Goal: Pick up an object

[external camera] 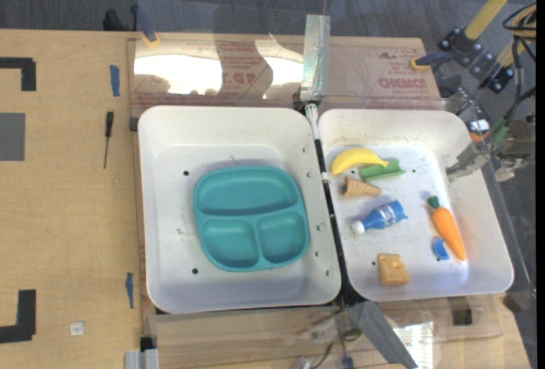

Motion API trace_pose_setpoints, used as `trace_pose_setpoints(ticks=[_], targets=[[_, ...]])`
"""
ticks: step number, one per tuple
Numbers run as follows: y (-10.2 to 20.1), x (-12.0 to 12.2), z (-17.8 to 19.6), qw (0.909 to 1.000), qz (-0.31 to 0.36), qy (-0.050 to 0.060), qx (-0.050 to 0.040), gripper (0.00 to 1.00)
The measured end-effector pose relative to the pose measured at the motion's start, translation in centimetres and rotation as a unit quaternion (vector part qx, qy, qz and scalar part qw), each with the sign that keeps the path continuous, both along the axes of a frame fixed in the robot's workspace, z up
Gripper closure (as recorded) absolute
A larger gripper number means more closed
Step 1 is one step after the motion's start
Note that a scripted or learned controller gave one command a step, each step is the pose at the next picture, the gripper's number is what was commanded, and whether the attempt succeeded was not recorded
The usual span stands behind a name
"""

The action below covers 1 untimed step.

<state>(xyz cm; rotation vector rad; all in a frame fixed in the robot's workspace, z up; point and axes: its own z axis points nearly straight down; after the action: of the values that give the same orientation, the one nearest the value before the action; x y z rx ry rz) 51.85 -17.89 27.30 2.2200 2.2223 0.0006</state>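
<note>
A: Is there any lettering to read on the bench?

B: Very little. The cardboard sheet (pixel 375 69) behind the bins carries reddish printing. Near its right end, one word in capitals stands upside down and is too blurred to spell out with certainty.

A: Anything on its left part?

B: Faint reddish marks lie under the glare of the clear plastic panel (pixel 221 60), but they cannot be read.

A: And the blue bottle (pixel 381 216) in the right bin (pixel 477 273)?

B: Its label is too small to read.
</note>
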Motion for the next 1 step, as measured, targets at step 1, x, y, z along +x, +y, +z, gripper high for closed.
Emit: trace_pose_setpoints(ticks=[1], targets=[[0.00,5.91,0.47,0.9980,0.063,-0.001,-0.0008,0.00]])
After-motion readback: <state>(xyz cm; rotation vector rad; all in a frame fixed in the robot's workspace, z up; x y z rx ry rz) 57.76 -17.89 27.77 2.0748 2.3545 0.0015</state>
